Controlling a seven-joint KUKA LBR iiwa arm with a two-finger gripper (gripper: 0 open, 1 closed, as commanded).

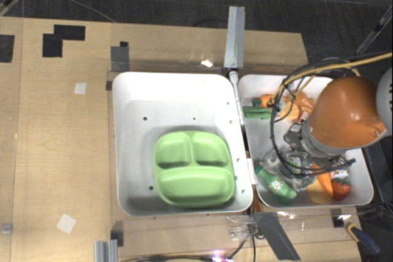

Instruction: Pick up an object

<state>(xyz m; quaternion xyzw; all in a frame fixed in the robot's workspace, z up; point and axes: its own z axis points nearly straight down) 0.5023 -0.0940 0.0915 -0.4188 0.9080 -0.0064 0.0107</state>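
- One green bottle (274,184) lies on its side near the front of the right bin (368,192). It has a white patch like a label, but the writing is too small to read.
- One orange piece (325,181) and one red piece (341,190) sit just beside each other in the front right corner of that bin.
- One tool (299,164) hangs over the right bin, above the green bottle and the orange piece. I cannot tell if it is wide or narrow, because wires and the arm cover it.
- One arm (344,113) with an orange band reaches over the right bin.
- One green tray (193,169) with three parts lies in the left bin (159,95), toward the front.
- One small green thing (255,111) and some orange things (295,104) lie at the back of the right bin.
- Two white bins sit side by side on the counter (55,150).
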